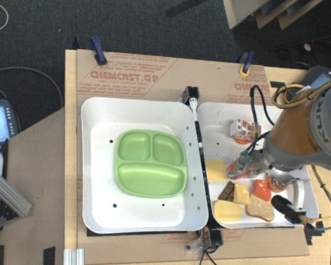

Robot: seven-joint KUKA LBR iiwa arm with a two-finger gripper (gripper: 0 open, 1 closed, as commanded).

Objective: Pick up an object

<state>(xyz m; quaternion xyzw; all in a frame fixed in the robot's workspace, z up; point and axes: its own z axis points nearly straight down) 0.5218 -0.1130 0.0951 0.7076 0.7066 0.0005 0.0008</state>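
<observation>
Toys [241, 195] heaped in the lower half of the right bin [218, 121], just beside and below the gripper [242, 166]. Both bins side by side on the table [135, 78]. Well left of the gripper, in the left bin [98, 153], a green plate [151, 163] with three wells, lying flat. Just left of the gripper, a yellow block [216, 170] near the bin's left wall. Below and left of the gripper, a brown piece [226, 190] touching a yellow wedge [242, 193], with a pale round slab [228, 211] lower still. Above the gripper, apart from the heap, a white-and-orange box [244, 130]. Gripper itself low in the bin, close to the block; open or closed, impossible to tell. Just below and right of the gripper, a red piece [262, 189] and a tan cookie [260, 209]. Right of the gripper, the grey arm [297, 158] with its orange band.
</observation>
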